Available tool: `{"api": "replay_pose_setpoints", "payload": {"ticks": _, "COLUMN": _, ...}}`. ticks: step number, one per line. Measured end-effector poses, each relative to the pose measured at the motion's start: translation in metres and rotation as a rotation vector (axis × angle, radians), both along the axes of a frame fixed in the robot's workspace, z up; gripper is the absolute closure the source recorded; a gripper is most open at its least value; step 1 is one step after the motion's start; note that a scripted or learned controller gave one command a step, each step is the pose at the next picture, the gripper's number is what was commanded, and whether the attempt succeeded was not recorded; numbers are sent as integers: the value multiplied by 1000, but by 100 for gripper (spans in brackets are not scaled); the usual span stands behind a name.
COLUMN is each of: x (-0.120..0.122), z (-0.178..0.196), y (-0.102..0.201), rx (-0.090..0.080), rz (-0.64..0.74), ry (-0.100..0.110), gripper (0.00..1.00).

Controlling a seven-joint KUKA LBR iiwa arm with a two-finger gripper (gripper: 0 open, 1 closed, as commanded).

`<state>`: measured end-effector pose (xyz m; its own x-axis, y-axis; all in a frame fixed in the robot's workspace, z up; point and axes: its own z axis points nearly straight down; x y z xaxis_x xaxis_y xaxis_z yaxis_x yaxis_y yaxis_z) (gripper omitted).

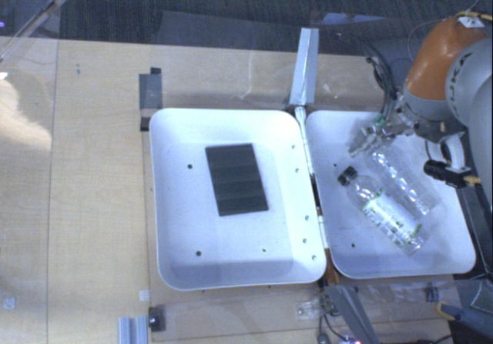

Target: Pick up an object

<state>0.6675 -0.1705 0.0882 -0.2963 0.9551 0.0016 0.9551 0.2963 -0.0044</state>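
**Approach under way, grasp not yet made**

The two-finger gripper (368,137) hangs low over the back part of the right-hand shallow white bin (462,264), just behind the clear, crinkled plastic bottle with a dark cap (385,200). The bottle lies on its side, slanting across that bin, cap end toward the divider between the bins and base toward the bin's front right corner. Whether the gripper is spread or pressed together cannot be told; its metal tip is a small blur, and nothing shows pinched in it.

Left of the bottle, in the other shallow white bin (173,181), a flat dark grey ribbed rectangular pad (236,178) rests near the middle, well apart from the arm.

Judging by this, the step in hand is the reach. The next move probably calls for shifting forward over the bottle's body, lining up across its narrow width, then descending and closing.

A pale label band wraps the bottle's lower half; its print is too small to read. No other writing is legible.
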Motion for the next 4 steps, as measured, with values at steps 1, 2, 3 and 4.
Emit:
{"api": "replay_pose_setpoints", "payload": {"ticks": 1, "x": 3, "z": 12, "y": -1, "rx": -6, "rz": 4, "ry": -12, "gripper": 100}}
{"api": "replay_pose_setpoints", "payload": {"ticks": 2, "x": 3, "z": 85, "y": 83, "rx": -1, "rz": -209, "ry": -13, "gripper": 100}}
{"api": "replay_pose_setpoints", "payload": {"ticks": 3, "x": -16, "z": 9, "y": 72, "rx": 0, "rz": -88, "ry": -14, "gripper": 100}}
{"api": "replay_pose_setpoints", "payload": {"ticks": 4, "x": 3, "z": 98, "y": 135, "rx": 0, "rz": -42, "ry": -13, "gripper": 100}}
